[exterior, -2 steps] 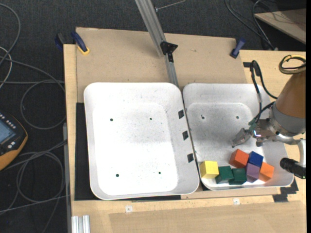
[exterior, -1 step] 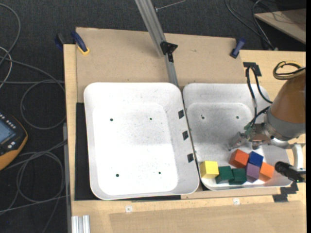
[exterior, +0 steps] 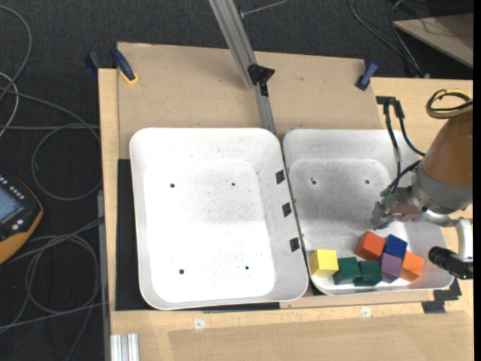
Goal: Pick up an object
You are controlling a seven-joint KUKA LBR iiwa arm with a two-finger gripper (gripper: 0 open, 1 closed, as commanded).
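Gripper (exterior: 383, 215) just far-left of orange block (exterior: 370, 244), apparently above it; finger state unclear, nothing seen held.

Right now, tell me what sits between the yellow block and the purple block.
In the camera view, green blocks lie between the yellow block and the purple block, along the right bin's near edge.

text: none I can read | labels, brands, numbers: none legible anywhere around my fingers | signs: none legible
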